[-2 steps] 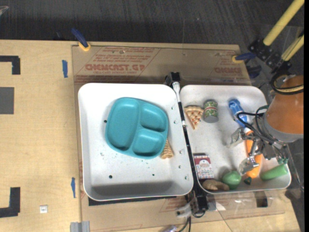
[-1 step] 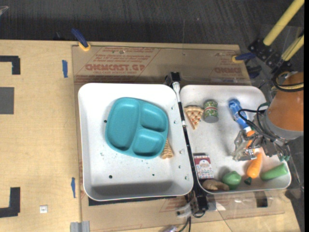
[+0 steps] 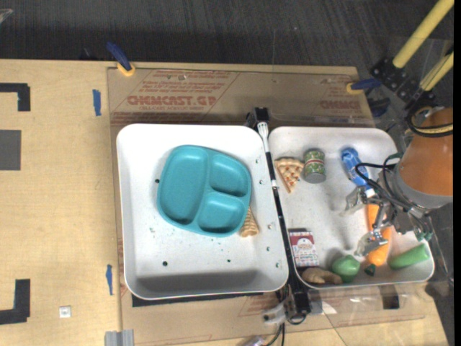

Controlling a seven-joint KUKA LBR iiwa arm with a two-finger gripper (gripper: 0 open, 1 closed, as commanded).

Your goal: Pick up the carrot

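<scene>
The carrot (image 3: 377, 242) is a small orange piece lying near the front right of the right bin (image 3: 328, 215). My gripper (image 3: 370, 212) hangs directly over its upper end, reaching in from the right below the orange wrist band (image 3: 431, 166). Cables and the gripper body cover part of the carrot, so I cannot see whether there is contact between them.
Around the carrot lie a green vegetable (image 3: 408, 256), a round green piece (image 3: 346, 266) and a brown item (image 3: 318, 276). Further off are a red box (image 3: 304, 245), a can (image 3: 313, 164), a waffle-like wedge (image 3: 289, 172) and a blue object (image 3: 351, 160). The left bin (image 3: 144, 251) holds a teal divided plate (image 3: 205, 189) and a cone (image 3: 249, 224).
</scene>
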